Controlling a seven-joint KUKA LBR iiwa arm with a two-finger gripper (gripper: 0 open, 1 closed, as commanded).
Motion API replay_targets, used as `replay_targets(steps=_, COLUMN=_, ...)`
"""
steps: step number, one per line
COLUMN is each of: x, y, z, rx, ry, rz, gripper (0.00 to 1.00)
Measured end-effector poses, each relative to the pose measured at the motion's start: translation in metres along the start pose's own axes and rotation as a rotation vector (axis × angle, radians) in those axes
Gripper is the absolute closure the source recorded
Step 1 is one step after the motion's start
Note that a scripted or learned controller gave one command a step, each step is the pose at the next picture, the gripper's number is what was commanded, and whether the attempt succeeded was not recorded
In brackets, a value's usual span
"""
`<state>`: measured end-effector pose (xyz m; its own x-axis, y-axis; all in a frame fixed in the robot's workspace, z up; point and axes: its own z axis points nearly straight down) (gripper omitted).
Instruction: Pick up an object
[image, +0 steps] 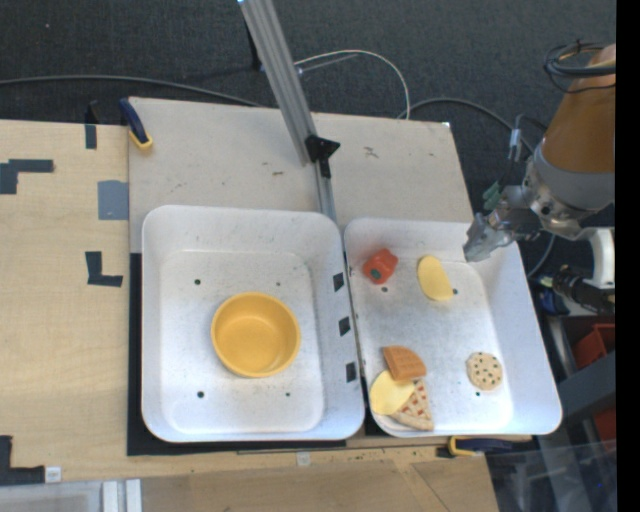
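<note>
A grey two-finger gripper (481, 243) hangs over the far right rim of the right-hand shallow white bin (520, 330), holding nothing; whether its claw stands wide or narrow cannot be told. Nearest it, just to the left, lies a pale yellow oval toy food piece (435, 279), likely light, stiff and smooth, best pinched across its short width. A small red-orange toy (379, 266) sits left of that with room between. A round speckled cookie (484, 371) lies alone near the right wall; a brown waffle square (403, 362), yellow disc (390, 394) and pizza slice (417, 406) crowd the near edge. A yellow plastic bowl (255, 334) occupies the left bin (170, 240).
</note>
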<state>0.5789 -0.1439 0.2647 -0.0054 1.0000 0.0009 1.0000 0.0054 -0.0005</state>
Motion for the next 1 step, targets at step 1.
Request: replay_targets(steps=1, x=0.0522, y=-0.0193, z=0.0016, rx=0.002, ry=0.001, rz=0.000, gripper=1.00)
